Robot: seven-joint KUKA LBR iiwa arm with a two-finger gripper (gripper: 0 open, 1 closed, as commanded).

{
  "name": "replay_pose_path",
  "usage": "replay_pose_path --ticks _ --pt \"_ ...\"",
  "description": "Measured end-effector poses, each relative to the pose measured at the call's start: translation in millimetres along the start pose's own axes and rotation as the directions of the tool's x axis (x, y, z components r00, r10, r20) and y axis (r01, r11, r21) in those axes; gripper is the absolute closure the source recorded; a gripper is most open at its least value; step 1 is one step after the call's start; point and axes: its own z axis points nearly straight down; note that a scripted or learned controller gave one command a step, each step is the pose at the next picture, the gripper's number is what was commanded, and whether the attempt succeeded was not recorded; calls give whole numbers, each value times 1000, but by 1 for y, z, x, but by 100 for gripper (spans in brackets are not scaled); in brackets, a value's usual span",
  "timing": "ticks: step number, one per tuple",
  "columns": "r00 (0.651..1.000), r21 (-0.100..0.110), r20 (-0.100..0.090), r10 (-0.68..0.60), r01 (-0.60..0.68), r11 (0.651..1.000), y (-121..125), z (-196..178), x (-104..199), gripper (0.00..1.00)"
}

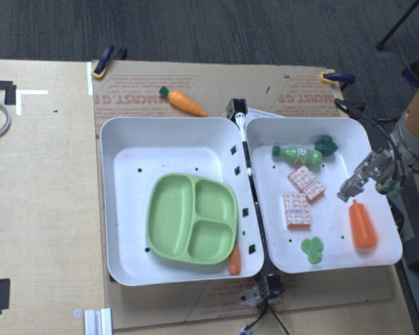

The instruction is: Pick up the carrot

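Gripper (350, 190) sits low over the right side of the right bin (335, 264), arm entering from the right edge. Fingers blur together against the white floor — cannot tell whether they are parted or closed. Nothing is seen between them.

Just below the tips lies an orange bottle-like item (363, 225), upright along the bin's right wall, near but apart from the gripper.

Further out in the same bin: two red-and-white cracker boxes (302, 195) at centre, a green bottle (298, 155) lying on its side near the top, a dark green broccoli piece (326, 145) beside it, and a small green leafy piece (311, 248) at the bottom.

Left bin (119, 208) holds a green divided plate (193, 218); a small orange piece (234, 261) is wedged between the plate's lower right corner and the bin wall (possibly another carrot, too small to tell).

The carrot (184, 102), orange with a green top, lies outside both bins on the cardboard (140, 93) behind the left bin, well apart from the gripper, pointing down-right.

Handling judgement: likely a light, rigid toy with a smooth tapered skin — apt to roll or squirt out of a pinch. Best taken across the thick half near the green top, jaws square to its long axis.
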Motion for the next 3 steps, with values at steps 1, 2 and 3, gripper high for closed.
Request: replay_pose_path --ticks 1,2,3 --pt "991 1 -3 -132 132 991 -29 124 -19 100" --pt "996 2 -5 85 -85 996 -64 186 -48 100" --pt "989 0 0 -150 150 989 -69 -28 -73 100"
